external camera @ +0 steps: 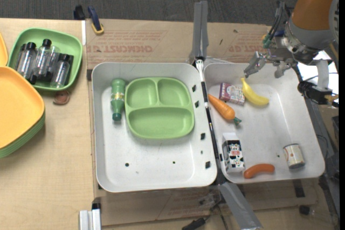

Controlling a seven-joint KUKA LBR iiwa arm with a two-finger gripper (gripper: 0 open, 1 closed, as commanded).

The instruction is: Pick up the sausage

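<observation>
The sausage (259, 170), short and orange-red, lies at the front edge of the right bin (280, 126). Beside it on the left stands a small printed carton (233, 154). My gripper (267, 69) hangs over the back of the right bin, far from the sausage. It is open, with its fingers (252, 68) spread and nothing between them. A yellow banana (254, 94) lies just below and in front of the gripper.
The right bin also holds a carrot (222, 107), a pink box (232, 93) and a small can (294, 156). In the left bin (151, 169) are a green divided plate (159, 106) and a green bottle (117, 98). A green tray of bottles (46, 59) and orange plates (16, 110) sit far left.
</observation>
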